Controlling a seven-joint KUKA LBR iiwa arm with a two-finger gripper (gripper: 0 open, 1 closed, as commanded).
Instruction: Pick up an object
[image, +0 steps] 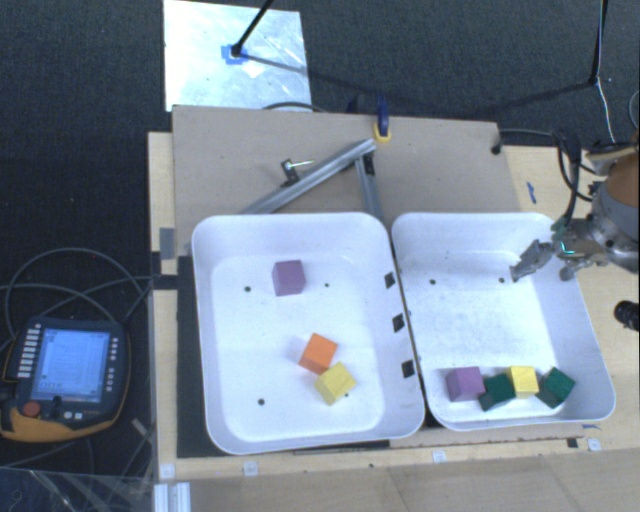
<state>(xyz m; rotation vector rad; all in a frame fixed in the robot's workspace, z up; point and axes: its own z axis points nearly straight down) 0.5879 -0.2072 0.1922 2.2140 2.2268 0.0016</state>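
The left bin (215, 330) holds a purple cube (288, 277), an orange cube (318, 352) and, touching it, a yellow cube (336, 383). Along the front wall of the right bin (470, 310) sit a purple cube (464, 382), a dark green cube (495, 390), a yellow cube (524, 379) and another green cube (556, 385). My gripper (547, 265) hangs over the right bin's back right corner, open, with nothing between its fingers. It is far from the row of cubes.
A metal bar (310, 175) lies slanted on the brown board (440, 160) behind the bins. A teach pendant (65, 375) with cables rests on the floor at the left. A shiny sheet (235, 55) lies at the back.
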